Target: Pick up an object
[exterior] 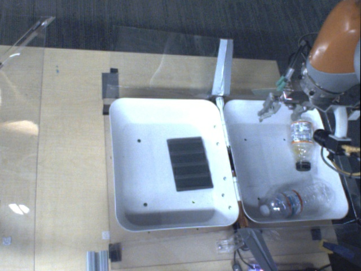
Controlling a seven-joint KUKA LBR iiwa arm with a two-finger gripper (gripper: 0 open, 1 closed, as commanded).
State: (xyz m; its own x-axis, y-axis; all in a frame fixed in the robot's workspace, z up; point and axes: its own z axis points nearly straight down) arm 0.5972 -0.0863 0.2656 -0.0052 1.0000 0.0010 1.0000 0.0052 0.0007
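End effector (269, 107) up over the far end of the right bin (254, 151), hanging off the grey-and-orange arm (337, 41). Spread or pressed together? Cannot tell from this angle. Nothing visibly pinched.

Nearest candidate: clear bottle (301, 137), just beside the end effector toward the bin's right side, dark cap pointing at the near wall. Second clear bottle (285, 203) lying along the near wall, well apart from the tool. Over in the left bin (135, 168), a black ridged slab (190, 164) flat on the floor.

Plenty to go wrong here. Round, smooth, see-through plastic: likely to roll or squirt out sideways under an off-centre squeeze. Light and probably crushable too, so likely to slip on the lift. Close to the right wall as well, so risk of clipping the rim or the cables there. Slab no easier: low and flat, little to bite on. Near-wall bottle: tight against the wall, poor clearance for a straight descent.
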